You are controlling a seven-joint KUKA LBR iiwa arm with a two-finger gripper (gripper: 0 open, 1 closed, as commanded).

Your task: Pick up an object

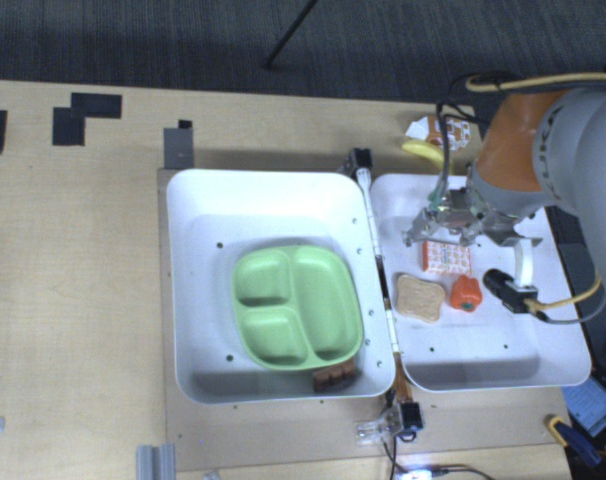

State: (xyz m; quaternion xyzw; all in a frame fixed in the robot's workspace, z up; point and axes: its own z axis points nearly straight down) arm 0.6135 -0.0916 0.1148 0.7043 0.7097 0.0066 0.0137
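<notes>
Camera view, looking down at a slant: pale wood bench [73, 298] w/ two shallow white bins side by side. Grey arm [573, 148] w/ orange band comes in from the R and bends over the far part of the R bin.

L bin [198, 268] holds a green divided plate [295, 303], 3 compartments, lying flat approx. in the middle. R bin [483, 358] is just beside it, rims touching along the centre.

Gripper [446, 230] hangs over the far-L part of the R bin, right above the far edge of a red-and-white patterned packet [446, 259]. Can't tell whether it's apart or together, nor whether it touches the packet; nothing seen clamped in it.

Packet lies flat on the R bin floor. Tan bread slice [420, 297] sits just near-L of it, edges about touching. Small orange-red piece [466, 293] lies just R of the bread, by the packet's near corner.

Small brown item [333, 376] in the L bin, tucked against the plate's near edge.

Outside the bins, on the bench past the R bin's far rim: a small yellow thing [423, 149] by a white wrapper; too small to make out more.
</notes>
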